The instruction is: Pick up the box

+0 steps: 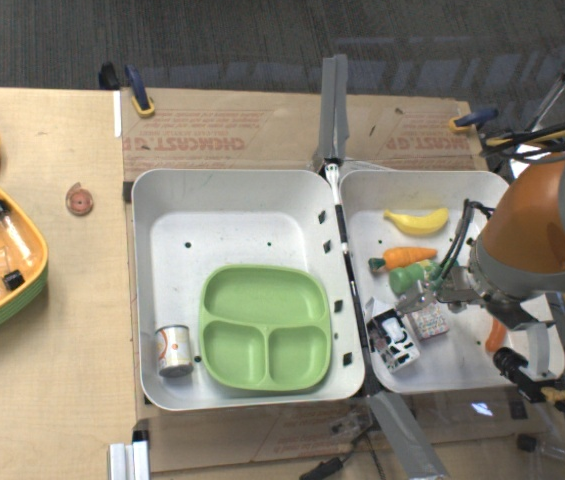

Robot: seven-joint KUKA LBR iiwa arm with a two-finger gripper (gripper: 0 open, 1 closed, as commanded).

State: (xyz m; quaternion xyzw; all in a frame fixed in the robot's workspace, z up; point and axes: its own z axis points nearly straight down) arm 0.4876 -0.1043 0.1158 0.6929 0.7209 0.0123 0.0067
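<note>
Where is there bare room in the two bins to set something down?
Left bin: bare floor behind the green plate, and left of it above the can. Right bin: crowded; banana, carrot, box and gripper fill it.

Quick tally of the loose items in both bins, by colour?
Green: 2, divided plate in the left bin and a green item in the right bin
Yellow: 1, banana
Orange: 1, carrot
Silver: 1, can
Black and white: 1, box
Pale patterned: 1, small box by the end effector
Total: 7
</note>
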